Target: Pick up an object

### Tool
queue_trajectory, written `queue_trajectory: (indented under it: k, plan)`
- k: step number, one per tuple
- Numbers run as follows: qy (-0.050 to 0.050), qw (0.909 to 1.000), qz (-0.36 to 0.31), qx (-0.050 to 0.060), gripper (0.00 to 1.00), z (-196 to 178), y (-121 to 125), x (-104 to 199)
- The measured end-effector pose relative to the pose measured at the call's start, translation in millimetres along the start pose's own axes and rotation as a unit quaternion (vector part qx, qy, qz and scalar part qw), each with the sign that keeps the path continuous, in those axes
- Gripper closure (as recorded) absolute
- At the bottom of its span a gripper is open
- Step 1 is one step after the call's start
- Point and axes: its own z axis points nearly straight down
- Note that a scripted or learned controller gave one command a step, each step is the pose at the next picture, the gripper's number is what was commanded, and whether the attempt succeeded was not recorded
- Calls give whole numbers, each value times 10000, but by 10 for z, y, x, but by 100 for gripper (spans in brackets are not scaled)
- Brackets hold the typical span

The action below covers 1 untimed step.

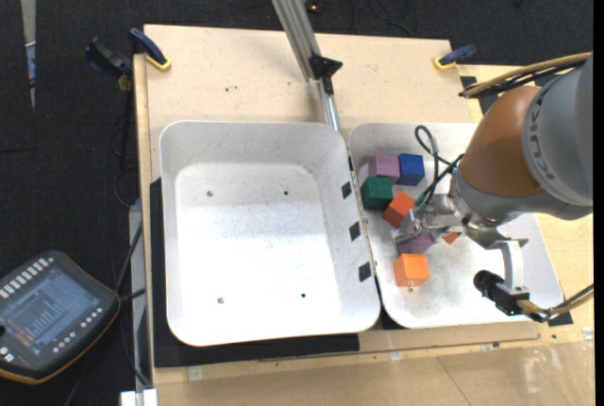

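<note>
The right bin [528, 277] holds several small blocks. A purple block [384, 166] and a blue block [411, 168] lie at the back, with a green block [377, 193] and an orange-red block [400, 206] just in front of them. Nearer the front sits an orange block [411, 269]. My gripper [421, 223] is down among the blocks, right over a second purple block [416, 244] and beside the orange-red one. The wrist hides the spot where the gripper meets the blocks. A bit of red [451, 238] peeks out under the wrist.
The left bin [245, 234] lies beside the right one, sharing a raised middle rim. A slanted metal pole [293, 12] crosses the back of the bench. The arm's grey and orange body [519, 154] covers the right bin's back right part.
</note>
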Motion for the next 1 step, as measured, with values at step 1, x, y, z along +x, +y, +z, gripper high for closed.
queue_trajectory:
  k: [1]
  plan:
    - [-19,10000,-13,2,100,-622,65,6]
